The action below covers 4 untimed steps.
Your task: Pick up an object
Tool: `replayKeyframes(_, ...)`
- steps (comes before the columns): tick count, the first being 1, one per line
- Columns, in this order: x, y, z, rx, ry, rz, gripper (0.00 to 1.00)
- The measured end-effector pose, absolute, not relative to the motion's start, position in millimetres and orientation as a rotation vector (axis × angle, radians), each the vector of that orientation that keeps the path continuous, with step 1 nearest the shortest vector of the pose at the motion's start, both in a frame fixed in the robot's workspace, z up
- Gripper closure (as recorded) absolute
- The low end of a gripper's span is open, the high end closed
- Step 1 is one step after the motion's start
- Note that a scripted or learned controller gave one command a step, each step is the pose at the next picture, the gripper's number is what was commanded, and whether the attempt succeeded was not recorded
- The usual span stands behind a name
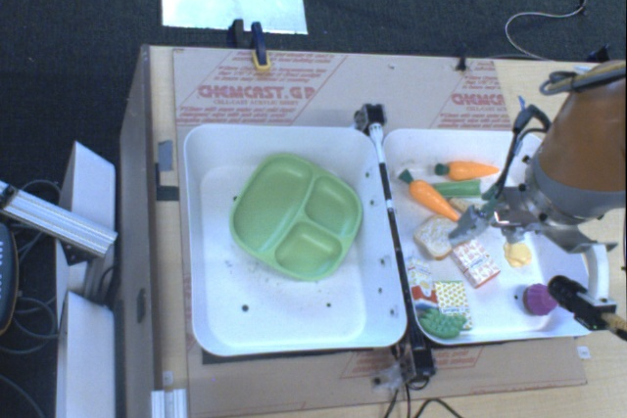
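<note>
Bins, left to right. Left shallow white bin (pixel 211 308): holds a pale green plastic plate with three compartments (pixel 297 216), lying flat near the middle and well apart from the arm. Black divider rail (pixel 388 210): runs between the two bins. Right shallow white bin (pixel 495 333): crowded with small toys. Along its left side lie a flat round item with a green and patterned face (pixel 446 310) against the near rim, a tan slice of toy bread (pixel 432 236) above it, and two orange toy carrots (pixel 431 198), the second (pixel 468 169) nearer the far wall. A small red-and-white printed box (pixel 475 261) lies just right of the bread.

Two-finger gripper (pixel 470 223): its grey tip points down and left, over the gap between bread slice and printed box; whether its fingers stand apart or together cannot be told, and nothing is seen clamped between them. A small yellow piece (pixel 517 254) and a purple rounded toy (pixel 538 299) lie to its right, partly under the arm.

Risk, as judged: bread, box and carrot lie close together, so a descent here may land on an edge or pinch two items, pushing them aside without a hold.
</note>
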State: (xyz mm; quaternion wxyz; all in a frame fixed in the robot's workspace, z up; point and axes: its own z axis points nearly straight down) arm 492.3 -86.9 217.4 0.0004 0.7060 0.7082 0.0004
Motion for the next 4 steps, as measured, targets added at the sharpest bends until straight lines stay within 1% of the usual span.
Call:
replayKeyframes(1, 489.4, -119, 87, 2.214, 2.216, 0.008, 0.0)
replayKeyframes(2, 569.7, -108, 85, 2.216, 2.224, 0.003, 0.0)
replayKeyframes(3, 633.7, -97, 85, 2.215, 2.224, 0.004, 0.0)
replayKeyframes(4, 633.1, -97, 95, 2.214, 2.228, 0.002, 1.0)
